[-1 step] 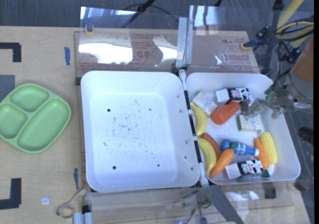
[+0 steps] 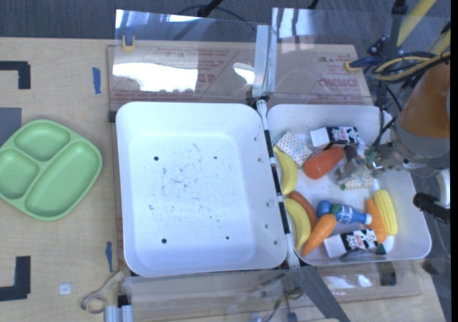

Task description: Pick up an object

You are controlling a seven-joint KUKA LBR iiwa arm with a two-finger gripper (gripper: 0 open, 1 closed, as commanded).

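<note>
**Reaching into the right bin, nothing lifted yet**

Approach step, by the look of it: grey arm [image 2: 422, 124] in from the right, gripper [image 2: 356, 163] low among the toys in the right bin [image 2: 418, 242]. Cannot tell the gripper's state; too small and cluttered there. Nothing plainly held. Next move, as a judgement: settle on one toy, close, lift straight up clear of the neighbours.

Left bin [image 2: 189, 181]: bare white floor with faint scuff marks. Right bin crowded: banana [image 2: 288, 170] along the left wall, second banana [image 2: 300, 222] below it, orange carrot [image 2: 323, 162] just beside the gripper, another carrot [image 2: 318, 235] near the front, corn cob [image 2: 386, 211] toward the right, blue bottle [image 2: 343, 212] in between, cow-print carton [image 2: 336, 134] at the back, second carton [image 2: 352, 242] at the front, small checked packet [image 2: 293, 146] near the top left.

Green divided plate [image 2: 46, 169] well apart on the bench, far left.
</note>
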